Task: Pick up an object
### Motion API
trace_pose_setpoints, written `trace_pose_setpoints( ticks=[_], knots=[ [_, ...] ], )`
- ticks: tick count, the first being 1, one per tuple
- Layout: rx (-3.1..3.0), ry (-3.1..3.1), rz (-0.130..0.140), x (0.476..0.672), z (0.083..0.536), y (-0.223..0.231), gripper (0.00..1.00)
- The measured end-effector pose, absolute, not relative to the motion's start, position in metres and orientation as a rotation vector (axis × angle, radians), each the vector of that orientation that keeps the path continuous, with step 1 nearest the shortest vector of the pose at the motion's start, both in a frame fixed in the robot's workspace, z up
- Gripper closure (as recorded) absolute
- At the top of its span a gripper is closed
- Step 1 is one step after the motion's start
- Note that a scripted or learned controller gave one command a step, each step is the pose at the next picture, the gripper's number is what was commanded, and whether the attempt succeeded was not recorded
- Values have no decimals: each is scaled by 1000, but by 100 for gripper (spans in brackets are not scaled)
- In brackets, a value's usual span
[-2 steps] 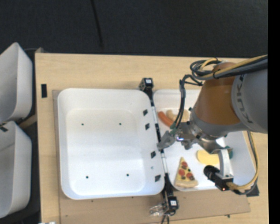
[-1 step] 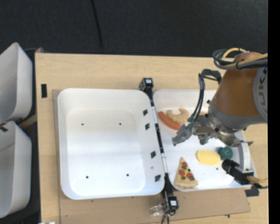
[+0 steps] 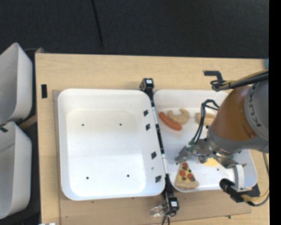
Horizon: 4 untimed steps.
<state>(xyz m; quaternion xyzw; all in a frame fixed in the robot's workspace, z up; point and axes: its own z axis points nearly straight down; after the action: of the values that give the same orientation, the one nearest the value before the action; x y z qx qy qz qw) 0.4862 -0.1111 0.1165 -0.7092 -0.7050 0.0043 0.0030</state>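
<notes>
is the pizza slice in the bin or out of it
In. The pizza slice lies flat on the floor of the right bin, near its front-left corner, just below the gripper.

We see a thick, rounded arm point(image 3: 241, 121): a broad orange band point(image 3: 232, 114) sits above a grey wrist section, and the upper casing is grey with part of dark lettering. A black cable point(image 3: 202, 118) loops beside the band. The gripper point(image 3: 183, 154) is grey metal, with a white and black fitting point(image 3: 236, 179) behind the wrist
</notes>
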Motion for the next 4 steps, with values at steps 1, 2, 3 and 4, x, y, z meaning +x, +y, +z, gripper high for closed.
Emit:
trace_pose_setpoints(
  ticks=[1, 2, 3, 4],
  knots=[
    [-2227, -2233, -11, 492, 232, -115, 0],
    [-2219, -2215, 8, 487, 111, -118, 0],
    [-2233, -2237, -16, 492, 337, -145, 0],
    [-2211, -2213, 12, 486, 114, -106, 0]
  ],
)
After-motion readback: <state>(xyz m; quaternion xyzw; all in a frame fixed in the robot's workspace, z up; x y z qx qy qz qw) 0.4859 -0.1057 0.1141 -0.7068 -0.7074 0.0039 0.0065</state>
